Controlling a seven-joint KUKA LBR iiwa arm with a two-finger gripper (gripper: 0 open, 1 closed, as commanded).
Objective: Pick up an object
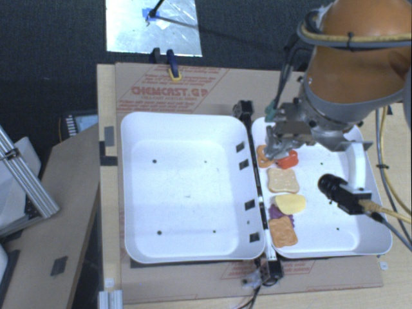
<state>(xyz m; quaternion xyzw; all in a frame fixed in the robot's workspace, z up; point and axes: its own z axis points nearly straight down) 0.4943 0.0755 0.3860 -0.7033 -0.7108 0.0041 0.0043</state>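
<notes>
- Nearest in the right bin (pixel 325 234) is a brown toast-shaped piece (pixel 284 232), lying flat in the near-left corner, close against the left wall. A grasp here would likely fail, since the wall leaves little room on that side.
- Just behind it, a purple piece (pixel 280 210) is partly under a yellow piece (pixel 291 203). Closing on either could drag the other along or lift both.
- Farther on lies a pale bread slice (pixel 283 181), flat and thin. It could easily slide away rather than rise.
- Next comes a red-orange piece (pixel 289 159), with an orange piece (pixel 260 154) to its left by the wall. Both sit directly beneath the gripper (pixel 278 148) and look like the likeliest targets.
- The gripper is low over these two, and its own body hides the tips. I cannot tell how wide it is set or whether it has hold of anything.
- The two pieces lie so close that a closure could catch only an edge, or pin one against the other.
- The black clips (pixel 244 148) along the wall are near, so a drift leftward risks striking them.
- The left bin (pixel 187 192) lies well apart, across that wall.
</notes>
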